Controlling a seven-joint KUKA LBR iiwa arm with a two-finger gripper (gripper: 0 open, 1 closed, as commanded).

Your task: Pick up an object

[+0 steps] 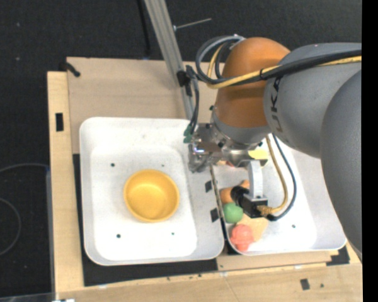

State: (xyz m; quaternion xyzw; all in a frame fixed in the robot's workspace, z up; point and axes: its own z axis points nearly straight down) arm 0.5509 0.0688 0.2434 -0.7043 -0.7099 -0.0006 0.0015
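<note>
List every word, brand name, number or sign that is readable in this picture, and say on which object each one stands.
"UK": dark letters running down the grey arm beside its orange band; the rest of the word is cut off from sight.
The yellow bowl, the two white bins and the small objects carry no readable text.

light: bright, even, overhead | shadows: faint, soft | glare: pale sheen on shallow white plastic bins [101,168] at 8 o'clock | focus: slightly soft, grainy
</note>
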